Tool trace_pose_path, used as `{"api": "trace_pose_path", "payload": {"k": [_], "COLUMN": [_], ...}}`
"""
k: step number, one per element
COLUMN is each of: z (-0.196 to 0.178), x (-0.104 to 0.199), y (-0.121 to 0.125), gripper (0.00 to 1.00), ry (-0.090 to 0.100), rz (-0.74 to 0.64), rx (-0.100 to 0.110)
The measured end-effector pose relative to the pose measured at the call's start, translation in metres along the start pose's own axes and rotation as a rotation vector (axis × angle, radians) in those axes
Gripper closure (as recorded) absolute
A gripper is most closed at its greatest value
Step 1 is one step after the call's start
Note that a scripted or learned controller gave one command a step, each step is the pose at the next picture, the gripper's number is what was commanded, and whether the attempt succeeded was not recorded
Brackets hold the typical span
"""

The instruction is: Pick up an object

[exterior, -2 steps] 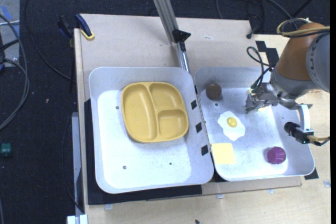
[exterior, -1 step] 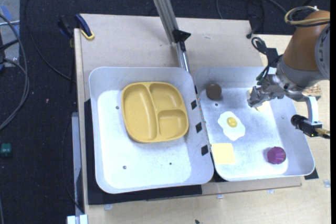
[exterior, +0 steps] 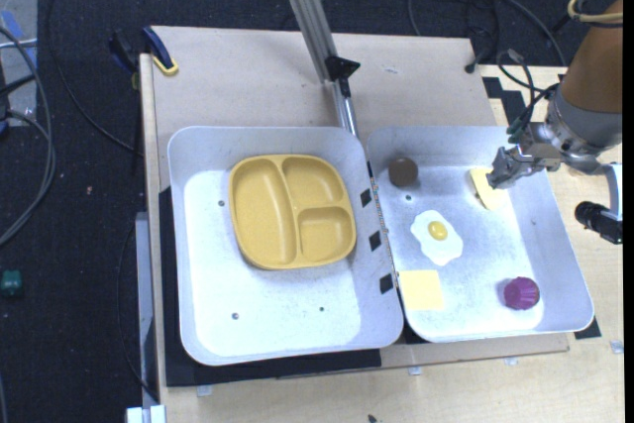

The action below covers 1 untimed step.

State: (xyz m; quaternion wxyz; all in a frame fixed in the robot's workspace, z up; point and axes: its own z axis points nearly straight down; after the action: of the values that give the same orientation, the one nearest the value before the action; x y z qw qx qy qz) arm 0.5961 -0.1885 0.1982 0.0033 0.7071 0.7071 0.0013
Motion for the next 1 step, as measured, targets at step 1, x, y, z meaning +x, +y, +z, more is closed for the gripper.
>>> {"api": "trace_pose_path", "payload": {"k": [1], "z": [-0.0210], "x": [-0.0001], "y": [0.0009], "gripper": [1.00], "ry": [0.002], "rz": [-0.002], "rx": [0.003]}}
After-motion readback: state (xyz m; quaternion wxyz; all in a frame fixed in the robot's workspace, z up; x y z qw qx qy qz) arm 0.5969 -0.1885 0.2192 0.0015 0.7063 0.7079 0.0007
